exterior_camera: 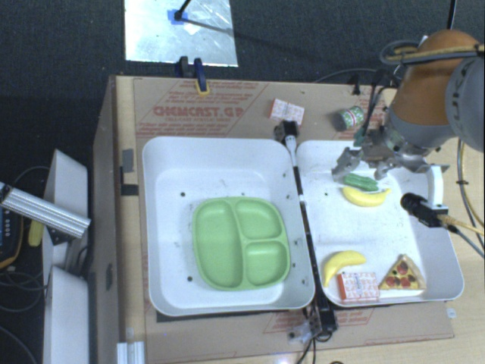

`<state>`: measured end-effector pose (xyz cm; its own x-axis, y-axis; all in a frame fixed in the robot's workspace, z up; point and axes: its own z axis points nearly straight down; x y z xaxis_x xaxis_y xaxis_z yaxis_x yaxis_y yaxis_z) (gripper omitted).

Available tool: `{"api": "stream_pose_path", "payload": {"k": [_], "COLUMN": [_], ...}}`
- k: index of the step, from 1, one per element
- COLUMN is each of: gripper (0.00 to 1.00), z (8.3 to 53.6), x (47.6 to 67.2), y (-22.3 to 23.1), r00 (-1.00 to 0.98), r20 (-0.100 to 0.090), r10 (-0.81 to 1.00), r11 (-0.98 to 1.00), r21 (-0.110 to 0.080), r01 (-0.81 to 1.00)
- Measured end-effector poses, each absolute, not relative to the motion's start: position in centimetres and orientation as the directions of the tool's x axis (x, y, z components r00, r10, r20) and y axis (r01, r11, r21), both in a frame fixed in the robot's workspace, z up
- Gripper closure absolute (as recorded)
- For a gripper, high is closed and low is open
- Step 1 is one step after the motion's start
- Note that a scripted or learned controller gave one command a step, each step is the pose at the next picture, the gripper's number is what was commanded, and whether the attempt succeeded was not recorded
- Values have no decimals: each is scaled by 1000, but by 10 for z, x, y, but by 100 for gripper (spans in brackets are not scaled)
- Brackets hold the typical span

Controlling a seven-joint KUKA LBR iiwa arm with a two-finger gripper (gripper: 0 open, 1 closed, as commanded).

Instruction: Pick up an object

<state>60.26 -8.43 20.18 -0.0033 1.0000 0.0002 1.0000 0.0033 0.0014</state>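
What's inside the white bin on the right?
The right bin holds two bananas, a green thing under the gripper, a pizza slice and a small box. The arm hides the far corner.

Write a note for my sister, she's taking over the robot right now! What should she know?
Gripper: low in the right white bin, right over a small green pepper-like toy; nothing visibly lifted.
Right bin also holds: a yellow banana just below the green toy, a second yellow banana, a red-and-white checked box and a toy pizza slice near the front edge.
Left white bin: a green divided plate.
Done: nothing picked yet.
Left: grasp and lift one object.
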Motion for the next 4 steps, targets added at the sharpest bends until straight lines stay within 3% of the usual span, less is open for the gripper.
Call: {"api": "stream_pose_path", "payload": {"k": [1,2,3,4], "gripper": [0,0,0,0], "z": [99,114,85,85], "x": [603,629,627,670], "y": [-132,-162,-161,-171], "r00": [-4,-1,-2,-5], "r20": [-3,-2,-1,-1], "r10": [1000,1000,1000,1000], "r11": [4,1,2,5], "r21": [13,4,3,4], "r01": [1000,1000,1000,1000]}}
